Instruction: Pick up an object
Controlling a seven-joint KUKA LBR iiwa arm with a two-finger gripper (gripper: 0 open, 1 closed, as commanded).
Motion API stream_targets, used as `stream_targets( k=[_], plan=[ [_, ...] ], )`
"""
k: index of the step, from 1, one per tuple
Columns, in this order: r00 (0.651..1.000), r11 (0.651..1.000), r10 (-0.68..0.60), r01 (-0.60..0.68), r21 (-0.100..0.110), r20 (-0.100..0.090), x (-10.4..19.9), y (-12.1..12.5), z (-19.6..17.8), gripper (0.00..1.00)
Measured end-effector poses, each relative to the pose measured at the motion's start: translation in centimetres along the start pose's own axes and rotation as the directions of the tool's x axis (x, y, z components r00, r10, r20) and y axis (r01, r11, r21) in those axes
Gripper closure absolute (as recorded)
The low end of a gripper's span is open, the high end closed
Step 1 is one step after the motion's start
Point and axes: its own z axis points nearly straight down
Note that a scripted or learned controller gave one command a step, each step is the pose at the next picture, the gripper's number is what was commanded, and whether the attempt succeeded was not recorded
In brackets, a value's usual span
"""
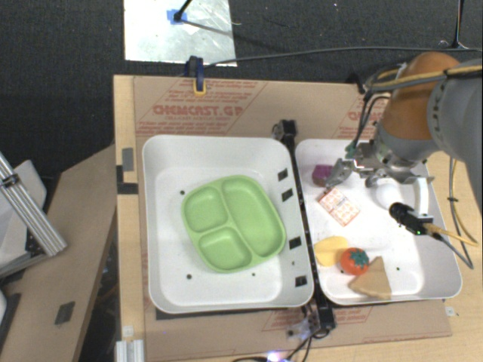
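Arm reaches in from right, wrist bent over right bin (445, 274); gripper (361, 166) near purple block (322, 174), jaw state can't tell. Green 3-compartment plastic plate (232, 222) in left bin (162, 202).

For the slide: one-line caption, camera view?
Grey arm's tool above the right white bin; green divided plate in the left.

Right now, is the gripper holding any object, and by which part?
Nothing is seen held. The gripper hangs over the right bin, beside the purple object.
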Motion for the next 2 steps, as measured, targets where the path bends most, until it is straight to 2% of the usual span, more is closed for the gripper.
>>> stream_targets(
  k=[1, 2],
  plan=[
    [1.000, 1.000, 0.001, -0.001, -0.001, 0.000, 0.1, 0.0, 5.2, 0.00],
    [1.000, 1.000, 0.002, -0.002, -0.006, 0.001, 0.0, 0.1, 3.8, 1.00]
  ],
)
